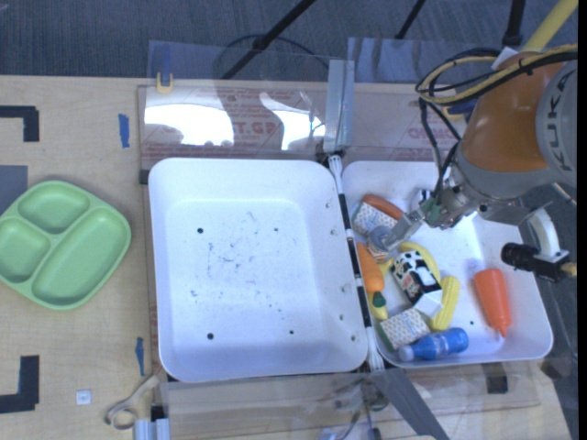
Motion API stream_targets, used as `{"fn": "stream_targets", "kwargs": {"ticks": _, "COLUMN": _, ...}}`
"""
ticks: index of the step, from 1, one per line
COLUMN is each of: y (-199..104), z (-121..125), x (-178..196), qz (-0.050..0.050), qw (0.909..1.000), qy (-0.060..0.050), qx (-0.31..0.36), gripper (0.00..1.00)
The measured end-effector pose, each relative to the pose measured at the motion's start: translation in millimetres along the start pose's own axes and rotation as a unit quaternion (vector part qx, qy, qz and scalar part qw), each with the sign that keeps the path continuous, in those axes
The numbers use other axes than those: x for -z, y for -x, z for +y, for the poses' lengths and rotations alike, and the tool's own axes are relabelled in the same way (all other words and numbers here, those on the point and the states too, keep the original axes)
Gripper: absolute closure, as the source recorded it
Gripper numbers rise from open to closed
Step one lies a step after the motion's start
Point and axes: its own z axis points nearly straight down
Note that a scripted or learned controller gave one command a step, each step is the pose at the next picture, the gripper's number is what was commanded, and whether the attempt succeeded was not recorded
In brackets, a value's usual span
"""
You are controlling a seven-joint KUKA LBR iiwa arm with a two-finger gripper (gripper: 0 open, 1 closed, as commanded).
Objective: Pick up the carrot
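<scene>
The gripper (pixel 390 236) hung low over the right bin (pixel 527 342), near its left wall; whether it was spread or pinched could not be told. The carrot (pixel 369 271) lay along that left wall, just below the gripper. Beside it lay a corn cob (pixel 448 302) and a blue bottle (pixel 436 345).

Fixed above the pale wooden bench (pixel 73 108), looking down at a slant on two shallow white plastic bins (pixel 248 177) side by side. Far enough to take in both, with dark floor beyond.
</scene>
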Motion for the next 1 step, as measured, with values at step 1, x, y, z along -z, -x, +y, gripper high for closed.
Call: {"fn": "stream_targets", "kwargs": {"ticks": 1, "y": -70.1, "z": -27.4, "x": -1.0, "qz": 0.001, "qw": 0.9997, "qy": -0.001, "qx": 0.026, "gripper": 0.0}}
